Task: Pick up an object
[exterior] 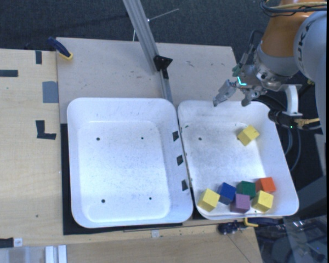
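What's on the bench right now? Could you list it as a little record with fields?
arm: reaches in from the right, above the far edge of the right bin
gripper: open, holding nothing
lone block: yellow block, alone in the right bin's far half
cluster: yellow, blue, purple, green, orange and yellow blocks along the right bin's near edge
left bin: white, beside the right bin
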Controlling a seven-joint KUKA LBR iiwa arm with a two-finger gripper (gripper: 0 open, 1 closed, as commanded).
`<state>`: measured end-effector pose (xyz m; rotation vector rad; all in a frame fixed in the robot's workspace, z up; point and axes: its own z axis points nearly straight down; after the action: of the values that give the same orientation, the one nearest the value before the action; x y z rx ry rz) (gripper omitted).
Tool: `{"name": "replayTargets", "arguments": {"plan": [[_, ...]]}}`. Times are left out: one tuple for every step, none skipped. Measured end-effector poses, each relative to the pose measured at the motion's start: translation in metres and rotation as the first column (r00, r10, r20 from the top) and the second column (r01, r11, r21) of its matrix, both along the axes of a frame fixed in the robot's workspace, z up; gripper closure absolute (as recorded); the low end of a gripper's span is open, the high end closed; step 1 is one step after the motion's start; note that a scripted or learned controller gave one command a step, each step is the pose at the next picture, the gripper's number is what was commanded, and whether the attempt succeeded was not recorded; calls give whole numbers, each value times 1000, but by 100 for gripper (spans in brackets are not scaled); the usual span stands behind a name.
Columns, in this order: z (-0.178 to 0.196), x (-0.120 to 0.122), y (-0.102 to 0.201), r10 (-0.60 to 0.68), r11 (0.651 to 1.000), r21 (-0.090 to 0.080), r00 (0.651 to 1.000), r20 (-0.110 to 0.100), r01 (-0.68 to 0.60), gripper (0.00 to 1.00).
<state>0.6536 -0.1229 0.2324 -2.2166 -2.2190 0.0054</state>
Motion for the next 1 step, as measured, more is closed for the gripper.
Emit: {"name": "replayTargets", "arguments": {"plan": [[3,1,0,1,1000,-2,1000,4,-1,0]]}}
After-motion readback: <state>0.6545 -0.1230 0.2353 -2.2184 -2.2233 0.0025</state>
